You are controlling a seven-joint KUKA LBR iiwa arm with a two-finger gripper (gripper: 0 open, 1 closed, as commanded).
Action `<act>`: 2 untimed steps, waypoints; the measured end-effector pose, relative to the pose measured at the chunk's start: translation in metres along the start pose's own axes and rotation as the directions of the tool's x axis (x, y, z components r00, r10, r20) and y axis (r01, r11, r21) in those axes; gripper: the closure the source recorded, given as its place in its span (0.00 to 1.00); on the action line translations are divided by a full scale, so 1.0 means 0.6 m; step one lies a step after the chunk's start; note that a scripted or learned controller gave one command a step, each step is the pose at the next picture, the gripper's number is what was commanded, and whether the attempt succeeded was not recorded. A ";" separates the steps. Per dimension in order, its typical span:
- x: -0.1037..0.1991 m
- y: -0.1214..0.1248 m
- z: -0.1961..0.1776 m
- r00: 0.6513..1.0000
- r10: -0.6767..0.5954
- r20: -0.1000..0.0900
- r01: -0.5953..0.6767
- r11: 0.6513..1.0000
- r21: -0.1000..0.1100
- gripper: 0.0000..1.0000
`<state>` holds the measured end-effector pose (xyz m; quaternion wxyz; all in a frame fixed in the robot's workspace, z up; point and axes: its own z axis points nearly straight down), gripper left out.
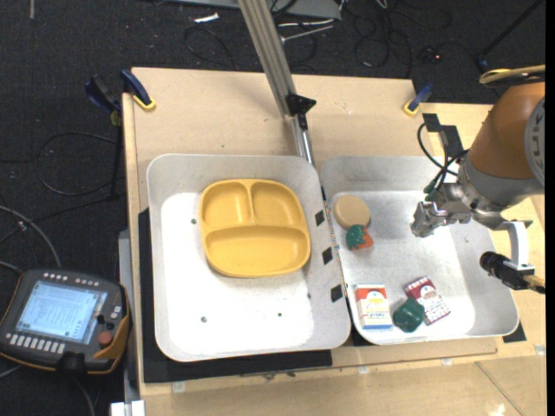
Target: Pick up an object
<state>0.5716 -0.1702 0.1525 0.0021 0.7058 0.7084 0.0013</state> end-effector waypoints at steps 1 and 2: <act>0.000 0.020 -0.093 1.000 0.000 0.001 0.000 1.000 -0.002 1.00; 0.000 0.022 -0.107 1.000 0.000 0.000 0.000 1.000 0.003 1.00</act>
